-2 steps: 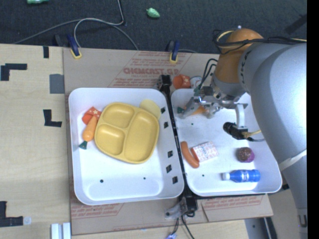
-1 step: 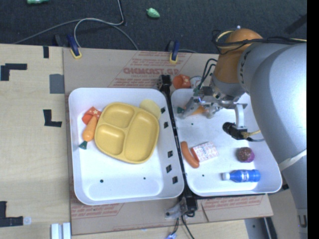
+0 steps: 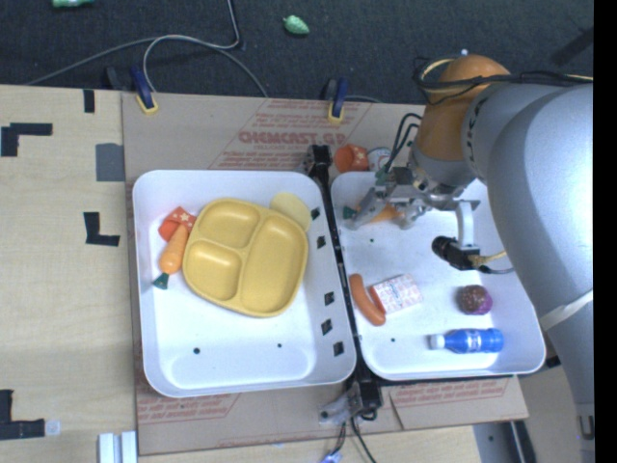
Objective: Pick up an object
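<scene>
My gripper (image 3: 378,208) hangs low over the far part of the right bin (image 3: 424,360), close to the bin's left wall. Something orange (image 3: 397,214) shows right by its tip, and I cannot tell if it is gripped. In the same bin lie an orange sausage-shaped piece (image 3: 366,299), a white packet with red print (image 3: 396,293), a dark purple ball (image 3: 474,300) and a blue bottle with a white cap (image 3: 469,340). A red-orange item (image 3: 349,157) rests at the bin's far rim.
The left bin (image 3: 231,365) holds a yellow divided plate (image 3: 244,256), a pale yellow piece (image 3: 291,207) behind it, and a carrot with a red piece (image 3: 174,239) at the left. The grey arm covers the right bin's right side.
</scene>
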Controlling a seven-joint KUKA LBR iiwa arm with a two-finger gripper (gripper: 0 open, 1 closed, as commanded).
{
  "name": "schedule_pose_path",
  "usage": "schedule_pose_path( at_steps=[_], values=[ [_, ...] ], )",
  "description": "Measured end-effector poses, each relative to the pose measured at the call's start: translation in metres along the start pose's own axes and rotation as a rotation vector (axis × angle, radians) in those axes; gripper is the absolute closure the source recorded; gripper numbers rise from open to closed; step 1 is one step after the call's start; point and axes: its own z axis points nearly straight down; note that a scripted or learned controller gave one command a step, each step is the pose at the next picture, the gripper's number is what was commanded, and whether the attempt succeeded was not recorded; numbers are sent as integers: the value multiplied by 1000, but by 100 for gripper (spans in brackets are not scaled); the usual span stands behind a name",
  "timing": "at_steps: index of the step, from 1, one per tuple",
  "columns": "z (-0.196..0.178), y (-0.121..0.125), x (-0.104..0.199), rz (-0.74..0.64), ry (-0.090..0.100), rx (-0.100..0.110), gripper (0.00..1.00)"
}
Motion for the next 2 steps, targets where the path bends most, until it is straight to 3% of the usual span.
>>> schedule_pose_path(
  at_steps=[1,2],
  values=[
    [0,0,3,2,-5,-1,0],
    [0,2,-10,-1,5,-9,0]
  ],
)
